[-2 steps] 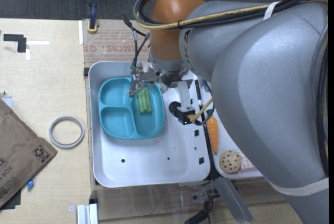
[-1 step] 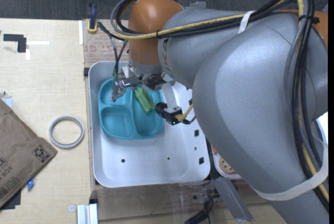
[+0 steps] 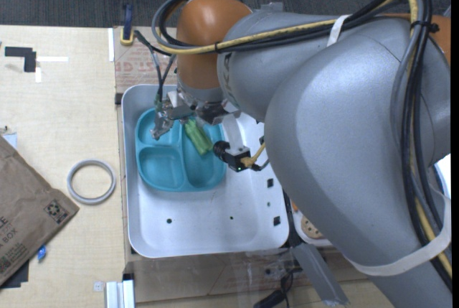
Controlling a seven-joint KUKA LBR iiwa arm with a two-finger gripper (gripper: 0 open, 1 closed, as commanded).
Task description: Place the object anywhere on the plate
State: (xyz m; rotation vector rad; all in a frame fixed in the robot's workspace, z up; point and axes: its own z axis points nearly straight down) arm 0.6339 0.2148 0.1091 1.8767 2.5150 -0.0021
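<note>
Hovering over the blue plate [image 3: 179, 163], the fingers [image 3: 166, 120] pinch a green object [image 3: 198, 137]

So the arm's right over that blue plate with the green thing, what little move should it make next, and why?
Probably a small lift straight up. The green object already seems to lie on the blue plate, near its upper right rim, with the gripper close above, so the placing looks done, though a grip is hard to rule out.
</note>
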